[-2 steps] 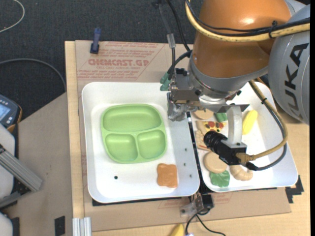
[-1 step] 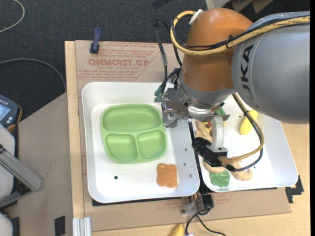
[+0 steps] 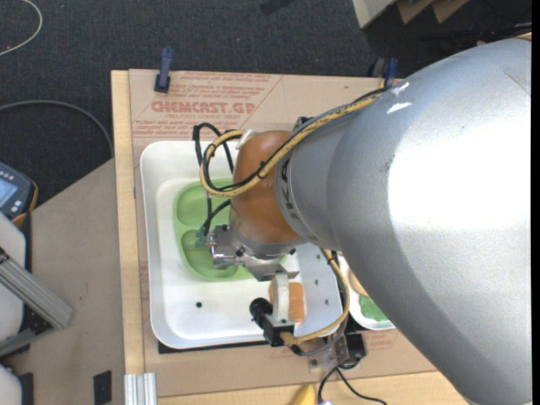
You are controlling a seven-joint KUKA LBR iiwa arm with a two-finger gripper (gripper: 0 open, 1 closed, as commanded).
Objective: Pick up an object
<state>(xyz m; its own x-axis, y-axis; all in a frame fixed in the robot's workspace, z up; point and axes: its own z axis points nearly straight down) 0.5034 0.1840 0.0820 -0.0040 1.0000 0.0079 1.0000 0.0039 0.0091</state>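
Observation:
A light green, lobed object (image 3: 192, 218) lies in the left white bin (image 3: 169, 310), toward its far left side. My gripper (image 3: 218, 249) reaches down over the near right edge of that green object, with the orange-banded wrist (image 3: 257, 188) right above it. The arm hides the gripper tips and the right part of the green object, so contact cannot be judged.
A small dark speck (image 3: 198, 304) sits on the left bin's floor near the front. A sliver of the right bin (image 3: 364, 317) with something green (image 3: 374, 312) in it peeks out under the arm. The arm covers most of the right side. Brown board (image 3: 202, 99) surrounds the bins.

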